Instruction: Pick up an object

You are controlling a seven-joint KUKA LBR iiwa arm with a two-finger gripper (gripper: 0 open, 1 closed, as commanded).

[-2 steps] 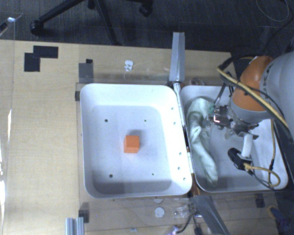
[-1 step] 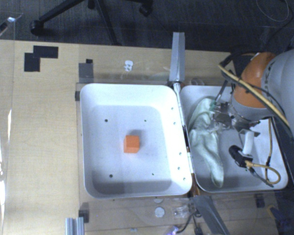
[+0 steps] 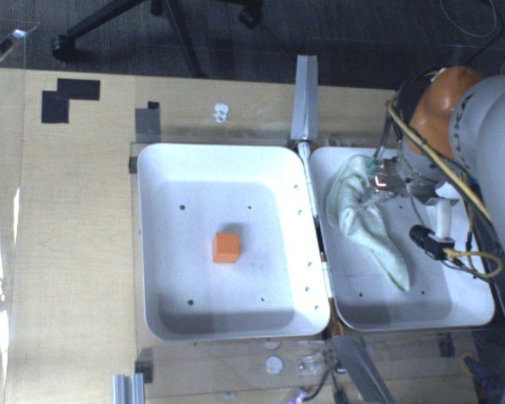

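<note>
— Claw point(image 3: 380, 178) state? Where is it?

— Can't tell; it sits low in the right bin point(image 3: 454, 305), touching the cloth's point(image 3: 366, 221) top edge.

— And the cloth?

— Pale green, crumpled, trailing from the claw toward five o'clock.

— Anything else?

— Orange cube point(image 3: 226, 247), left bin point(image 3: 164, 225), well apart toward eight o'clock.
</note>
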